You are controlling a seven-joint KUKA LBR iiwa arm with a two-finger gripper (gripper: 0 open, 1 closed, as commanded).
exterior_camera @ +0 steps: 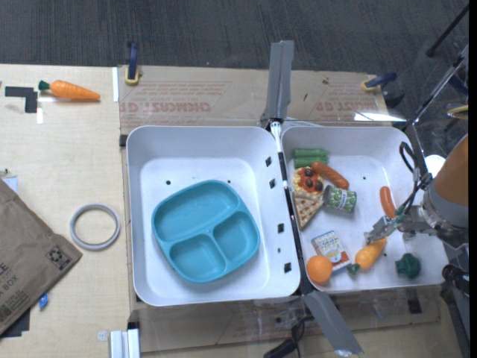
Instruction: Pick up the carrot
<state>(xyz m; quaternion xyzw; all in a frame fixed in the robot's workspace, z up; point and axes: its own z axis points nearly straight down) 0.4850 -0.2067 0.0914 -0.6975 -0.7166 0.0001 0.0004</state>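
A pale wooden bench (59,155) with a sheet of cardboard (209,95) on it carries two shallow white bins side by side, dark carpet beyond. The arm (455,192) reaches in over the right bin (373,151), and its gripper (381,232) sits low near that bin's front. The fingers are slightly parted, their tips right at the top end of a carrot (367,257); whether they actually pinch it I cannot tell. The carrot lies just below and left of the tips, slanting, its leafy end toward a small snack box (329,245). Left of that rests an orange (319,268). Right of the gripper and a little nearer the front is a dark green broccoli piece (408,265). Just above the gripper lies a sausage (386,200); farther left are a green can (340,200), a pizza slice (305,194) and a green vegetable (310,156). Well off to the left, the other bin (149,155) holds a blue divided plate (206,231). On the far bench corner lies a second carrot (69,90), with a roll of tape (95,226) nearer.
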